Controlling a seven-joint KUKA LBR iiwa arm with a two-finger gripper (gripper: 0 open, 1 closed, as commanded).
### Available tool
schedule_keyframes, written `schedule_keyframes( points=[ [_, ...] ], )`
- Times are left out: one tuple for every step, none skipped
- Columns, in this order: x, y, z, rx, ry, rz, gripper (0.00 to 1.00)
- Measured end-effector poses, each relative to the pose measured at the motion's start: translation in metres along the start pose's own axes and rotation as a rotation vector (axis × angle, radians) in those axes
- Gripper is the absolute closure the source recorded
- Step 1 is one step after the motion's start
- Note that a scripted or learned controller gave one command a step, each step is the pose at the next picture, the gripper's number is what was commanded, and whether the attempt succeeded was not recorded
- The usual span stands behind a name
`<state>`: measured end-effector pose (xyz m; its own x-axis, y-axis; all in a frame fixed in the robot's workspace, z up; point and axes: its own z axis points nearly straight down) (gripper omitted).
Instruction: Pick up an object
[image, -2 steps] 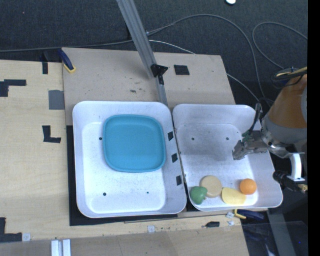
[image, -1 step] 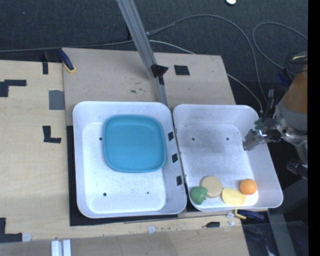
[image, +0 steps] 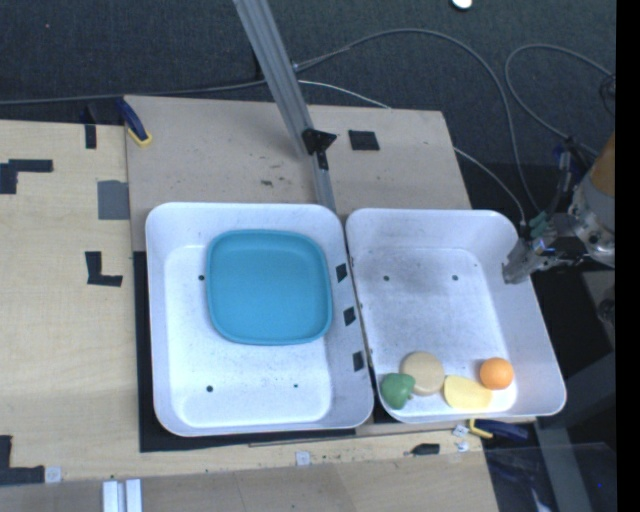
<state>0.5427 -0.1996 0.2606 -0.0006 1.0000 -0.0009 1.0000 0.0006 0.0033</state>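
Along the near edge of the right bin (image: 470, 228) lie four small objects: a green one (image: 397, 389), a tan round one (image: 423, 371), a yellow one (image: 466, 392) and an orange ball (image: 496, 373). My gripper (image: 520, 266) hangs at the right bin's right rim, above and away from those objects. Nothing shows between its fingers.
A blue square plate (image: 268, 286) rests in the left bin (image: 175, 330). A grey metal pole (image: 290, 90) slants over the bench behind the bins. Cables run across the dark floor at the upper right.
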Motion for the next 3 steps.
schedule_keyframes(
  points=[
    [0.048,0.0,-0.004,0.003,0.002,-0.004,1.0],
    [0.102,0.006,0.009,0.005,0.001,-0.002,1.0],
    [0.153,0.007,0.007,0.004,0.002,-0.003,1.0]
  ],
)
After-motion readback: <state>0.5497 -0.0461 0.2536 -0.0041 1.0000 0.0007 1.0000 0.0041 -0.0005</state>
